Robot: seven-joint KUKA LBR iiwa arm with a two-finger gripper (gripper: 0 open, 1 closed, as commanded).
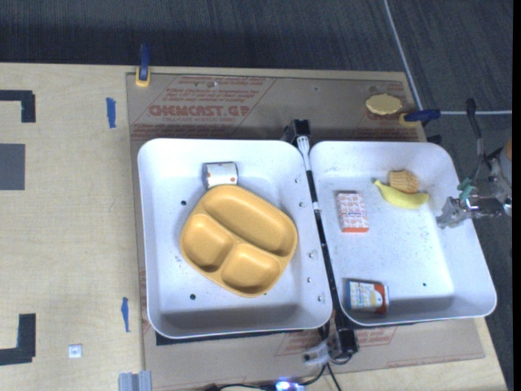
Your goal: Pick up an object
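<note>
The jaws sit at the right rim of the right bin, at the end of metal hardware reaching in from the right edge; whether they are apart or together cannot be told, and nothing is seen between them.

Two shallow white bins rest side by side on a pale wooden tabletop. In the right bin, a yellow banana lies near the back, touching a small tan, bread-like piece just behind it. A small white and orange packet lies to the left of the banana, and a small printed carton sits near the front wall.

The left bin holds a large yellow divided tray (three compartments), with a small silver can touching its back edge.
</note>
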